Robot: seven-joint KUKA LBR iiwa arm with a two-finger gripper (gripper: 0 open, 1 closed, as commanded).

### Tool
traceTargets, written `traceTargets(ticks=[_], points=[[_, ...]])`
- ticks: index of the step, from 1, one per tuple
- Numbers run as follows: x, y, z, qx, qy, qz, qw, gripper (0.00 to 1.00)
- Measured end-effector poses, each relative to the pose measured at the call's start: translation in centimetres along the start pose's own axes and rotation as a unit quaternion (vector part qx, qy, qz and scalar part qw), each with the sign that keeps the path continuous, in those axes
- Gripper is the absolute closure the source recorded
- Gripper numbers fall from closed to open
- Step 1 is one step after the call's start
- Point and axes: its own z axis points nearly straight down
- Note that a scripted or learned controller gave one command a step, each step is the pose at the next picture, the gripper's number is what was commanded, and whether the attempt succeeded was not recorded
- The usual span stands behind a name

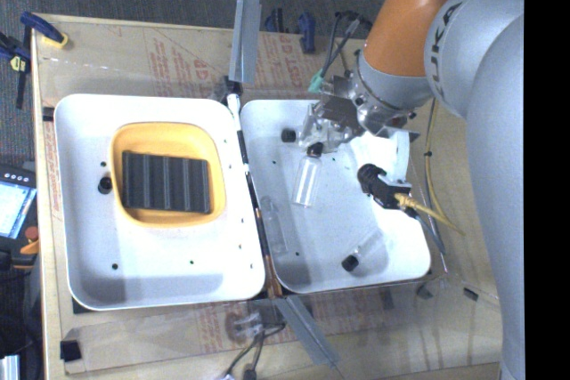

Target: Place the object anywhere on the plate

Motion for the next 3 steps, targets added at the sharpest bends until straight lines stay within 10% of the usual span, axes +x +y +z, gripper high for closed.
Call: traceTargets(ticks=[2,3], points=[[12.6,2.3,9.2,0.002,0.0,-0.23,0.9732,1.0],[12.6,2.3,9.2,0.001,0.0,-0.23,0.9732,0.0]])
